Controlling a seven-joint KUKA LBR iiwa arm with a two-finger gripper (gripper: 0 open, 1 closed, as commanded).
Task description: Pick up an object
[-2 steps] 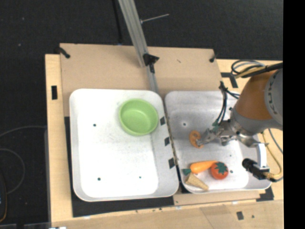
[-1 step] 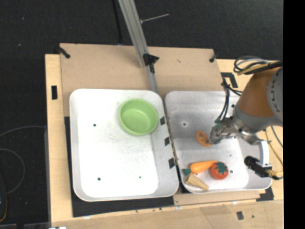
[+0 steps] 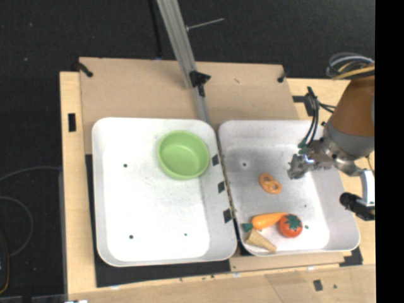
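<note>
In the right bin (image 3: 252,137) lie a small orange pretzel-shaped piece (image 3: 270,183), an orange carrot (image 3: 267,219), a red tomato (image 3: 290,226) and a tan wedge (image 3: 260,241). The last three cluster near the bin's front edge. My gripper (image 3: 298,167) hangs over the right part of this bin, a short way right of the pretzel piece and slightly above it in the image. Nothing shows between its fingers. A green bowl (image 3: 183,155) sits upright in the left bin (image 3: 126,232), near its back right corner.
The arm's grey body and orange band (image 3: 355,115) fill the space over the right bin's right rim. A slanted metal pole (image 3: 180,40) rises from behind the bins. The bins rest on a tan board (image 3: 145,87).
</note>
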